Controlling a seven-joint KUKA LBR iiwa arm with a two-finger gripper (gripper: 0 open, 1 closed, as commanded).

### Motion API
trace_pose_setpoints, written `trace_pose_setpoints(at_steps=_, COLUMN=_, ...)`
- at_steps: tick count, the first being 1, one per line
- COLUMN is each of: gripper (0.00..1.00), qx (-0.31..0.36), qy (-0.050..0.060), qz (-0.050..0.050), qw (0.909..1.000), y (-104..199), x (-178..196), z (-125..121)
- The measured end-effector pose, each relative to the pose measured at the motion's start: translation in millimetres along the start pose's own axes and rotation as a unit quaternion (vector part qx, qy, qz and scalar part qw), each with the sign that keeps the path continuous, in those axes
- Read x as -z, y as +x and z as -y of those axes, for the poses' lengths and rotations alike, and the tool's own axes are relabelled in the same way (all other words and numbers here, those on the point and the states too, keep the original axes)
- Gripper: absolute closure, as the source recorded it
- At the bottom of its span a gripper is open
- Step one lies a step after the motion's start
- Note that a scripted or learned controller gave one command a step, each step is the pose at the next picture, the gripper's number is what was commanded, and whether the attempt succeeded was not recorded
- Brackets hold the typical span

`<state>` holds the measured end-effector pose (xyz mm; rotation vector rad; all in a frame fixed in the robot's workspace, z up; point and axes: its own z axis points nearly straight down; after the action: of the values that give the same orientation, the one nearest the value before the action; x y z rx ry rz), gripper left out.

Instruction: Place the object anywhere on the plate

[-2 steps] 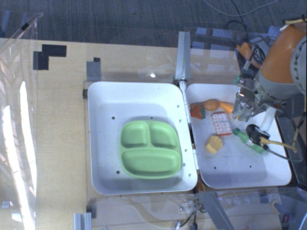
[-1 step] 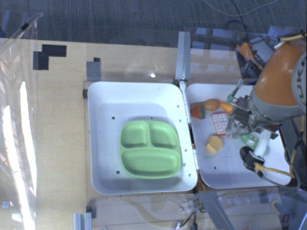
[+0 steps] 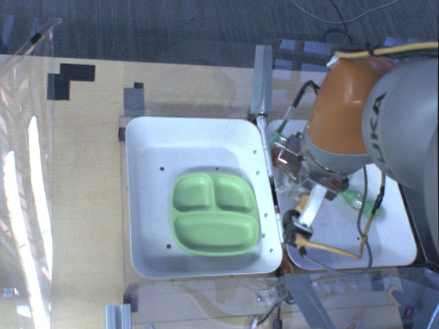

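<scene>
A light green plate [image 3: 215, 213] with three compartments lies flat in the left white bin [image 3: 147, 184], toward its front. My gripper [image 3: 306, 181] hangs low over the left part of the right bin [image 3: 391, 245], mostly hidden under the orange-banded wrist. A small pale green object [image 3: 352, 199] lies on the right bin's floor just right of the gripper, partly covered by the arm and a cable. I cannot see anything between the gripper's fingers.
The wall between the two bins [image 3: 271, 190] runs just left of the gripper. A clear plastic sheet [image 3: 27, 184] stands at the far left of the wooden bench. A metal post [image 3: 261, 81] rises behind the bins.
</scene>
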<state>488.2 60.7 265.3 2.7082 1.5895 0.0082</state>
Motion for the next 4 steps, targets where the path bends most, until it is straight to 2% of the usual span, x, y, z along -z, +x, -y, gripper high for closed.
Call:
trace_pose_setpoints(at_steps=1, gripper=1.0, qx=0.161, qy=-0.001, qz=0.0, qw=0.987, y=21, x=58, z=-23)
trace_pose_setpoints(at_steps=2, gripper=1.0, qx=0.369, qy=-0.002, qz=0.0, qw=0.9293, y=14, x=71, z=7)
trace_pose_setpoints(at_steps=3, gripper=1.0, qx=0.318, qy=-0.002, qz=-0.002, qw=0.9481, y=109, x=172, z=60)
trace_pose_setpoints(at_steps=4, gripper=1.0, qx=0.121, qy=-0.001, qz=0.0, qw=0.9926, y=60, x=170, z=33)
